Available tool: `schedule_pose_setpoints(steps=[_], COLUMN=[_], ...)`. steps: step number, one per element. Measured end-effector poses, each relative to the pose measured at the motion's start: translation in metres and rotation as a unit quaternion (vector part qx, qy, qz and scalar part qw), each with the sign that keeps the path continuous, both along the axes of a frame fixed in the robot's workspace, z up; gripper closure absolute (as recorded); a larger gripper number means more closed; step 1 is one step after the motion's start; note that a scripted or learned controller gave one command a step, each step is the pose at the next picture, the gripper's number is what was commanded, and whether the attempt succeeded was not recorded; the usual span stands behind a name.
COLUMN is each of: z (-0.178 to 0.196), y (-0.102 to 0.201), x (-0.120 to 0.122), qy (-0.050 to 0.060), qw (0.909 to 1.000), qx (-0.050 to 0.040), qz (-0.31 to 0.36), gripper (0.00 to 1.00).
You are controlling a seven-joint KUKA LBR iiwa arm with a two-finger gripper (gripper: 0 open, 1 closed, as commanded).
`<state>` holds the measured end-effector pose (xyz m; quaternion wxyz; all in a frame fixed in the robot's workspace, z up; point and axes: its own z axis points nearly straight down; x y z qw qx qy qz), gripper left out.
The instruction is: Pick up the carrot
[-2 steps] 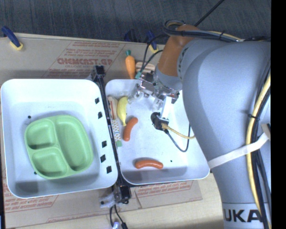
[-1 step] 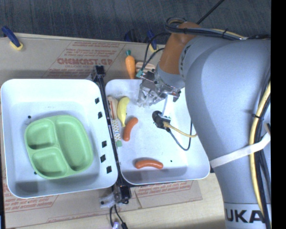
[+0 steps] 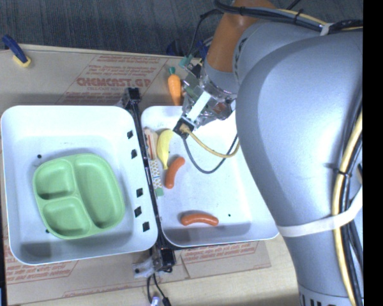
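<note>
The carrot (image 3: 173,89), orange with a green top, shows just beyond the far rim of the right bin (image 3: 255,228), over the cardboard. My gripper (image 3: 190,85) is right beside it, on its right, below the orange wrist band. The carrot touches or nearly touches the gripper's left side. I cannot tell whether it is held or lies on the cardboard. The arm's grey body covers the right side of the right bin.
In the right bin lie a yellow banana (image 3: 163,146), a striped strip (image 3: 150,142), and two orange-red sausages (image 3: 174,171) (image 3: 199,219). The left bin (image 3: 13,171) holds a green divided plate (image 3: 78,195). A blue-and-yellow clip (image 3: 16,51) sits at the bench's far left.
</note>
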<state>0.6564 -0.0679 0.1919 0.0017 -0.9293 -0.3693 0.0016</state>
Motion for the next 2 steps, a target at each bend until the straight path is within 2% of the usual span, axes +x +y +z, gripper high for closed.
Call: schedule_pose_setpoints(steps=[1,2], z=[0.011,0.126], y=[0.071,0.066], x=[-0.024,-0.038], qy=[0.001,0.0], qw=[0.9995,0.9945], qx=[0.0001,-0.0005], qz=[-0.032,-0.104], gripper=[1.0,1.0])
